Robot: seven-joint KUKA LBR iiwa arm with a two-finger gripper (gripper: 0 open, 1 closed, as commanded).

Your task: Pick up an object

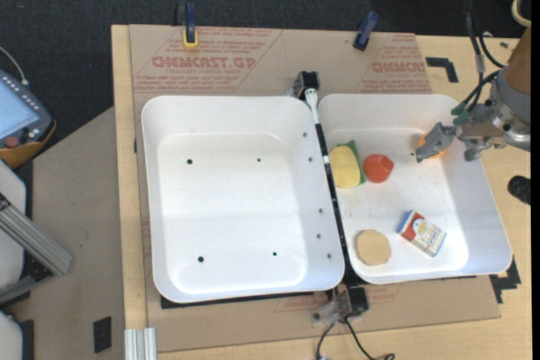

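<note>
My gripper (432,144) hangs over the upper right part of the right bin (481,206), reaching in from the right. A small orange object (433,152) shows between its fingertips, and the fingers are shut on it. On the bin floor lie a yellow sponge with a green back (345,167), a red ball-like piece (377,169) right beside it, a round tan disc (373,248) near the front, and a small red, white and blue carton (421,233).
The left bin (160,206) sits against the right one, joined along a black divider (325,173). Both rest on a cardboard sheet (253,55) held by clamps at the back. Cables hang near the arm at the right.
</note>
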